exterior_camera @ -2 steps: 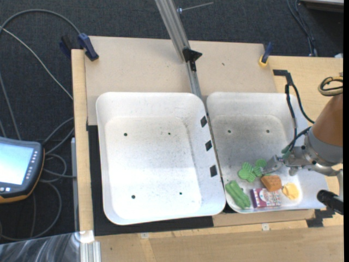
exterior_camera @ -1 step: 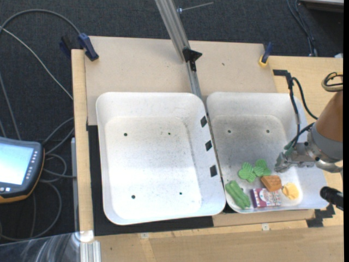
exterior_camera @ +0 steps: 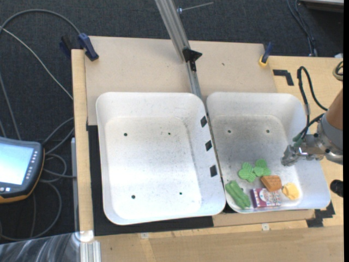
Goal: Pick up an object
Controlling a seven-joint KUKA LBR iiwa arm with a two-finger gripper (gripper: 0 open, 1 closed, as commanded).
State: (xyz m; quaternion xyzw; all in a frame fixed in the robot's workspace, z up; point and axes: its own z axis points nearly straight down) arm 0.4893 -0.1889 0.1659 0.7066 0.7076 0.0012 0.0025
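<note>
Several small objects lie in the near corner of the right bin point(exterior_camera: 245, 113): a green leafy piece point(exterior_camera: 253, 171), a long green piece point(exterior_camera: 237, 194), an orange-brown block point(exterior_camera: 271, 182), a yellow piece point(exterior_camera: 292, 190) and a purple and white packet point(exterior_camera: 265, 198). My gripper point(exterior_camera: 289, 157) reaches in from the right, low over the bin's right side. It is a little above and to the right of the orange-brown block, and nothing shows in its grasp.
The left bin point(exterior_camera: 152, 157) stands beside the right one, with black clips point(exterior_camera: 208, 145) along the shared wall. A slanted metal pole point(exterior_camera: 174, 26) runs down from the top to the bins' far junction. Cables point(exterior_camera: 305, 91) lie at the bench's right.
</note>
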